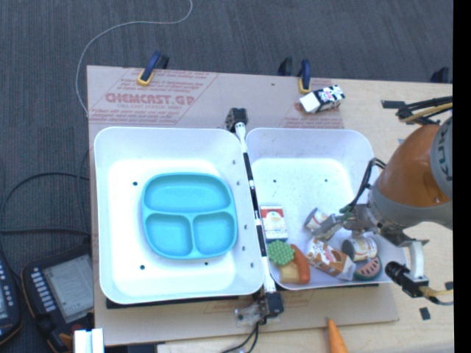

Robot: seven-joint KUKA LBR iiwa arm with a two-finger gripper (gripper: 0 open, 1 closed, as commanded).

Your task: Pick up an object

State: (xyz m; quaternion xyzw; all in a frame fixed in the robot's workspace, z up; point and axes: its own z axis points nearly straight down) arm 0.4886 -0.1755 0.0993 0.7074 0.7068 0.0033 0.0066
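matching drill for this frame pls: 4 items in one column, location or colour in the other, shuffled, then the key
Items
1. divided tray
2. toy carrot
3. red-and-white carton
4. end effector

Descriptions
A. orange, near the front wall of the right bin
B. light blue, in the left bin
C. over the cluster of items in the right bin's front right part
D. lying next to the divider between the bins

Pairs: 1-B, 2-A, 3-D, 4-C

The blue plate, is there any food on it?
Empty. The blue plate in the left bin has three bare sections.
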